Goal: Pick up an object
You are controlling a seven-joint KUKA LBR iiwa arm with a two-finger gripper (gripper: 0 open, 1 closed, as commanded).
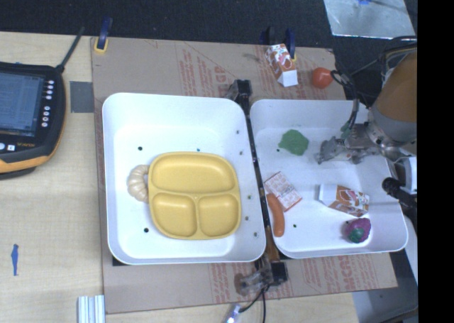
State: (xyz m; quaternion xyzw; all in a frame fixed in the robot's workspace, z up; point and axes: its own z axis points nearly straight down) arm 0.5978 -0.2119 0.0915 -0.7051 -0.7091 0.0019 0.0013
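Green object (293,142), right bin (305,243), printed carton (343,199), lettering unreadable

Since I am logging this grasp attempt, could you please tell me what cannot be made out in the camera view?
- Hand: small and blurred over the right bin; open or shut, cannot tell.
- Arm: cut off at the right edge.
- Pale item in the left bin: partly hidden behind the yellow tray.
- Cartons: print too small to read.

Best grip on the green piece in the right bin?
Come straight down on the green piece and pinch across its narrower width. It lies flat and low on the right bin's floor, with open floor on all sides, so a top approach looks clearest. The gripper sits just to its right.
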